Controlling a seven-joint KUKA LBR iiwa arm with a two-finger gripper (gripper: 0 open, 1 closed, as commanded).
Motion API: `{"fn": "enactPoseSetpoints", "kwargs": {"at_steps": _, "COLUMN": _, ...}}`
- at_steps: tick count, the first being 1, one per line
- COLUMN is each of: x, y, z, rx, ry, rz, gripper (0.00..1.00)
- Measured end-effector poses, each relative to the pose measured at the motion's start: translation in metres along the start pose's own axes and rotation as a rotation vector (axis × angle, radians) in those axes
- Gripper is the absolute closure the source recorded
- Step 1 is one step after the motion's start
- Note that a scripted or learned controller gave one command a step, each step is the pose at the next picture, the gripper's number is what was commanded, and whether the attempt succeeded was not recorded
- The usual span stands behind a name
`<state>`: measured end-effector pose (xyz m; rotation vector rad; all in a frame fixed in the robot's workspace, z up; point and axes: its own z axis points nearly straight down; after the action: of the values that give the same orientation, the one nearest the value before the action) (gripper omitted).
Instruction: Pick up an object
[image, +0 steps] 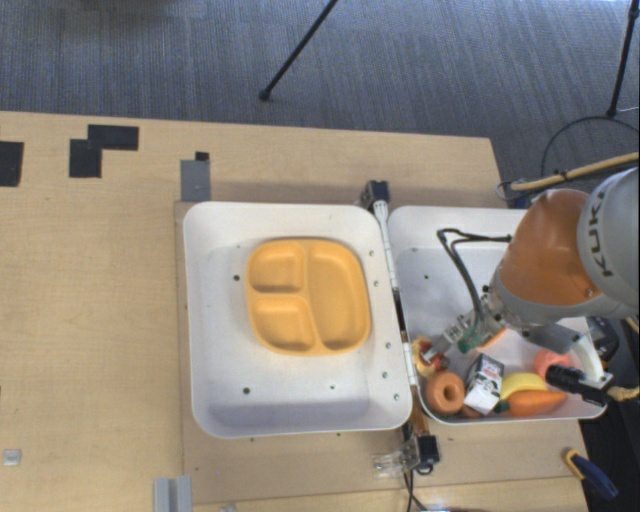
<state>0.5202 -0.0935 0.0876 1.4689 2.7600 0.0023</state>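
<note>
The arm's orange band (545, 255) hangs over the right bin (430, 270). My gripper (468, 336) is low over the bin's front part, just above a heap of small toy items. In that heap are a brown doughnut (445, 392), a small white carton (485, 383), a yellow banana (530, 383), an orange carrot (535, 402) and a pink piece (553, 361). A small red and white item (428, 352) lies to the gripper's left. Nothing can be seen held by the gripper.
The left bin (220, 390) holds a yellow divided plate (305, 295). A black cable (455, 250) loops over the right bin's floor behind the arm. The bins' shared rim (390, 280) runs between them. The wooden bench (90, 330) stretches to the left.
</note>
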Motion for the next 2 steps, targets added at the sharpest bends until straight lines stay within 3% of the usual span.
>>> {"fn": "enactPoseSetpoints", "kwargs": {"at_steps": 1, "x": 0.0, "y": 0.0, "z": 0.0, "rx": 0.0, "ry": 0.0, "rz": 0.0, "gripper": 0.0}}
{"fn": "enactPoseSetpoints", "kwargs": {"at_steps": 2, "x": -0.001, "y": 0.002, "z": -0.011, "rx": -0.004, "ry": -0.003, "rz": 0.0, "gripper": 1.0}}
